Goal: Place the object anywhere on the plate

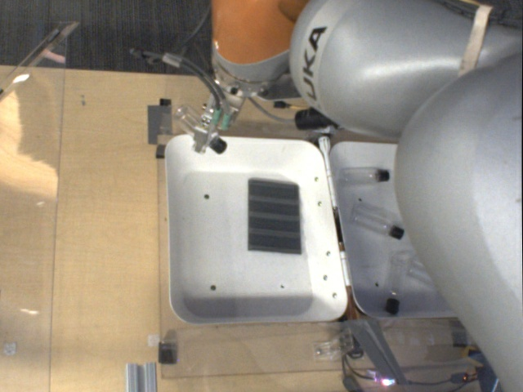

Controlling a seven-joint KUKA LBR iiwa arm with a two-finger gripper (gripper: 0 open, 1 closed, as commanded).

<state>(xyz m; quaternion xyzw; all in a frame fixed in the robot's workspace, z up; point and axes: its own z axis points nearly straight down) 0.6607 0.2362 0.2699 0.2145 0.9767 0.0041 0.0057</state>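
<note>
Behind the hand and to its right, the grey arm takes up most of the camera view, its orange band straight above the wrist. It leans far across from the right, which I judge is needed to reach the far corner of the left bin.

Under the hand lies the pale wooden worktop, carrying the two white bins side by side. The left bin spreads out below and to the right of the hand. The right bin sits well off to the hand's right, partly hidden by the arm.

Below and to the right of the hand, well apart from it, a dark ribbed slab lies flat in the middle of the left bin. I take it for the plate, set centrally so a drop from almost any side would land on it.

The hand hangs over the left bin's top-left corner, at the rim. How far it is open I cannot tell. A small clear piece with a black tip shows at its lower end, and it may be the object or part of the hand.

Smallest are the clear pieces with black caps in the right bin, far to the hand's right. If the object is at the hand, it is not yet over the plate.
</note>
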